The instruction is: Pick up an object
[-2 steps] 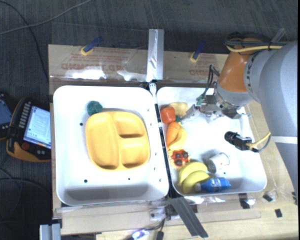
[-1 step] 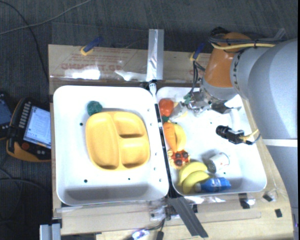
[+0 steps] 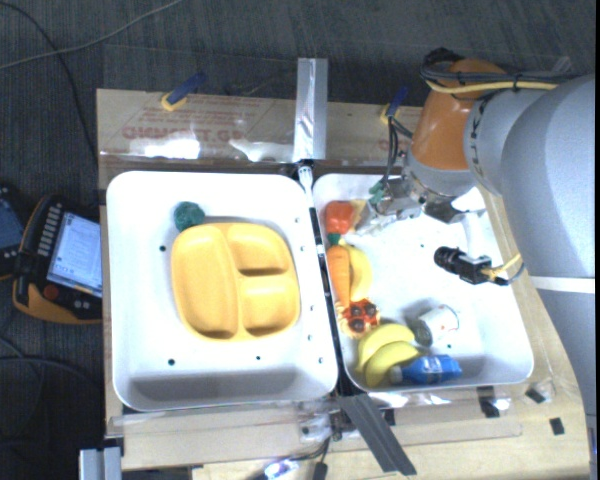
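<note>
**Gripper down at the far end of the right bin, next to a red-orange piece**

The count first: two white bins side by side, seven loose things in the right bin (image 3: 510, 353), and two things in the left bin (image 3: 140, 373).

Starting at the near wall of the right bin, there's one blue object (image 3: 432, 370) lying flat, pressed up against one yellow banana (image 3: 382, 353). Just behind them sits one pale cylinder (image 3: 436, 325), apart from the rest.

A step farther back is one small red thing (image 3: 360, 315), near the wall between the bins. Across that wall, the left bin's middle is taken up by one yellow divided tray (image 3: 235, 278), lying flat, with three compartments.

Back in the right bin, one orange carrot (image 3: 337, 270) runs along the dividing wall, and one short yellow piece (image 3: 359, 268) lies just beside it.

At the far end of the left bin, one teal lump (image 3: 188, 213) sits just off the tray's far corner. In the right bin's far corner by the dividing wall is one red-orange piece (image 3: 338, 218).

The gripper (image 3: 377, 208) hangs low right beside that red-orange piece. Whether they touch cannot be told at this angle, and neither can whether the gripper is wide or narrow. Nothing shows as held. Every pickable object lies in its bin.
</note>
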Tool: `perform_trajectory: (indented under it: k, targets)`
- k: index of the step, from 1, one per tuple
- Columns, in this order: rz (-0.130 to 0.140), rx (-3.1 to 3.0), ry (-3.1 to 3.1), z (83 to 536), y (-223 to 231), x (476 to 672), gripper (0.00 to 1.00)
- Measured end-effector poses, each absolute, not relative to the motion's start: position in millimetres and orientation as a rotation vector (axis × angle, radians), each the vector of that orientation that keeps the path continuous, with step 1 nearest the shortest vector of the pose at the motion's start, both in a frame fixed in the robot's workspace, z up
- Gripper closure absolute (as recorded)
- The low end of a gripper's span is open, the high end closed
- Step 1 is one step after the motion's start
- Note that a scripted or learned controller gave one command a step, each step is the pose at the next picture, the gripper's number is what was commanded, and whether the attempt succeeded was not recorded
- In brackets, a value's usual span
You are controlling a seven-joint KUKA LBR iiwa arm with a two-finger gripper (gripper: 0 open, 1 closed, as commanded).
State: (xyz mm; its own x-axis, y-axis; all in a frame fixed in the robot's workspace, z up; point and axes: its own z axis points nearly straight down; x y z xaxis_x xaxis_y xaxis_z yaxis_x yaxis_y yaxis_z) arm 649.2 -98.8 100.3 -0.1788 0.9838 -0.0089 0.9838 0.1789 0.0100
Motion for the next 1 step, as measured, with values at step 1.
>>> perform_trajectory:
  k: [1]
  targets:
    - [-0.007,2.009,2.403,98.9,-101.2,647.1,0.00]
